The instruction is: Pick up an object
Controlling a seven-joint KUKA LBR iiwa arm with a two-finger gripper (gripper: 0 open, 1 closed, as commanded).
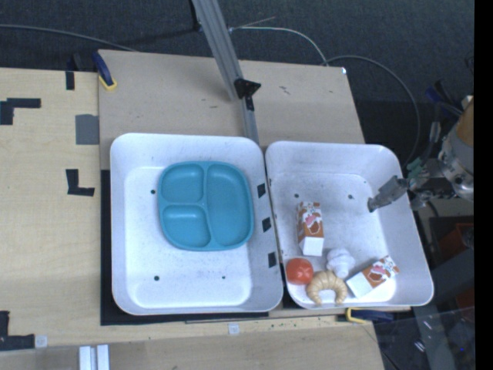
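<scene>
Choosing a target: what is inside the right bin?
The right bin holds two cartons, a tomato, a croissant and a white lump. Beneath them is hidden.

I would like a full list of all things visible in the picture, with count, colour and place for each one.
bins: 2, white, side by side on the bench
divided plate: 1, teal, in the left bin
cartons: 2, red and white, in the right bin, one near its centre, one at the near right corner
tomato: 1, red, near edge of the right bin
croissant: 1, tan, near edge of the right bin
small lump: 1, white, above the croissant
end effector: 1, grey, over the right bin's right side
</scene>
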